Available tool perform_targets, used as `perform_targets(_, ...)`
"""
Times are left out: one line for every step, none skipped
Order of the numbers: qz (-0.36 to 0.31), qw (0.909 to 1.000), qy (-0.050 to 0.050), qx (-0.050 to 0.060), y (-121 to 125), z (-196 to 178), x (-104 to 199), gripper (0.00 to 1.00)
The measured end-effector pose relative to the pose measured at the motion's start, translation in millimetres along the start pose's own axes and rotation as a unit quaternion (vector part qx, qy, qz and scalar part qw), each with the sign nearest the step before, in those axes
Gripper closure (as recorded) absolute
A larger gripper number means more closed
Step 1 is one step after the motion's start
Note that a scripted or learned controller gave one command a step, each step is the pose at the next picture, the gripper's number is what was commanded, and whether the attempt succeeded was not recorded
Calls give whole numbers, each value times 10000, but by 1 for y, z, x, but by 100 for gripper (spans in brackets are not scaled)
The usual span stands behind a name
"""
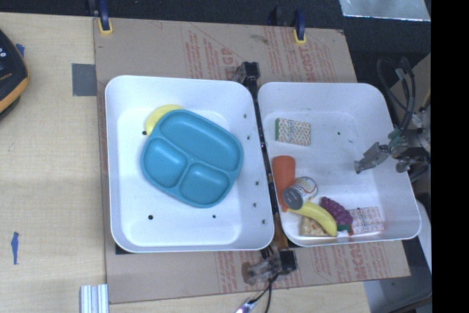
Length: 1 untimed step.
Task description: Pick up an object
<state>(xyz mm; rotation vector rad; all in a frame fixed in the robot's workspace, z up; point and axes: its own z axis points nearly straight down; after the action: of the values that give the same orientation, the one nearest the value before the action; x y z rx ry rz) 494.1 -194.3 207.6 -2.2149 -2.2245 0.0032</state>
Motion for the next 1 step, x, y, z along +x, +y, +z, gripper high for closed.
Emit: perform_targets(-7, 10000, -1, 9, 47, 117, 15, 0)
